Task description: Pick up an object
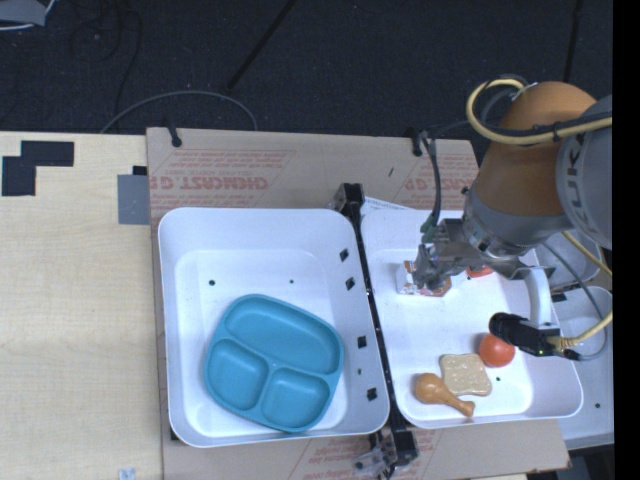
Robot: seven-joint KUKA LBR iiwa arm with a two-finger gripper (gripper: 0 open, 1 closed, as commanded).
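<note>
The right bin (560, 403) holds a toy slice of toast (466, 374), a tan drumstick (442, 392) just left of it, and a red tomato (496, 350) partly behind a black cable clip. My gripper (432, 277) hangs low over the far-left part of this bin, above and left of the food items. Nothing shows between its fingers. In the left bin (180, 268) lies a blue divided plate (272, 362).
A black divider (362, 308) separates the two bins. The arm's grey body and orange band (535, 158) cover the right bin's far right corner. Cables run along the right edge. Brown cardboard (260, 173) lies under the bins.
</note>
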